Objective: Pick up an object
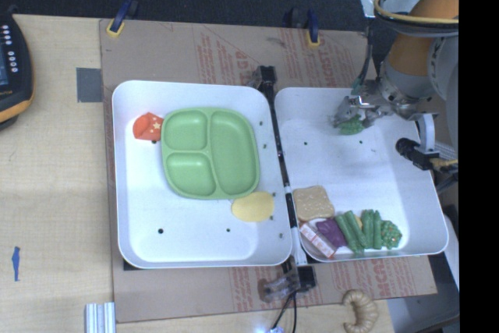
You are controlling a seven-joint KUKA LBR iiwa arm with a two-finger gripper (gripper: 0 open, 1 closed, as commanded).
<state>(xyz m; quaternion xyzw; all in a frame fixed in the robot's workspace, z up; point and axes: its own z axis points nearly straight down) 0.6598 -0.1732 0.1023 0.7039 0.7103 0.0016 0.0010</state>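
From where I stand, the arm (421, 35) reaches in from three o'clock, and its pincer (355, 115) hangs over the far part of the right bin (405, 191), toward one o'clock on the bench (54, 191). A small green leafy piece (350, 125) sits right at the fingertips, touching them (whether it is truly clamped between them, I cannot tell). At the near edge of that bin, toward five o'clock, lie a slice of toast (313, 203), a purple item (332, 231) and green vegetables (373, 230), packed close together. The left bin (132, 230) holds a green divided plate (210, 152), a red piece (146, 126) at the plate's nine o'clock, and a yellow piece (253, 207) just beside its five o'clock rim.
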